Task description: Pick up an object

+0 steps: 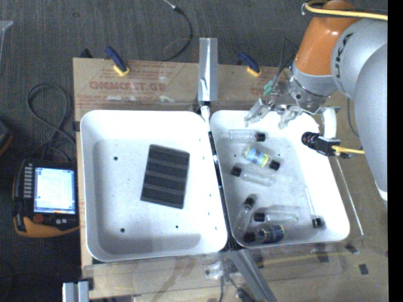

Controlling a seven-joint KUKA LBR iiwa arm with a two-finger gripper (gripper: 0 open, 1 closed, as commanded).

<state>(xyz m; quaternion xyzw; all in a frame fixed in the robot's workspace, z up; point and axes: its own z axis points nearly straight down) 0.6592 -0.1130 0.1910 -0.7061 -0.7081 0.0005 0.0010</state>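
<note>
Right bin (340, 228) holds clear vials (247, 134) (light, slippery, likely fragile), best gripped mid-body by the pincer (272, 115), whose fingers stand apart, empty.

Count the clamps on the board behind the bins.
2. One blue clamp sits at the board's far left edge, behind the left bin; the other behind the right bin. More may be hidden by the arm.

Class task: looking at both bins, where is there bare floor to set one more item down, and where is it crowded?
Left bin: bare floor all round the black pad, widest on its left and along the near edge. Right bin: crowded with vials through the middle and near corner; the pincer hangs over its far edge.
</note>
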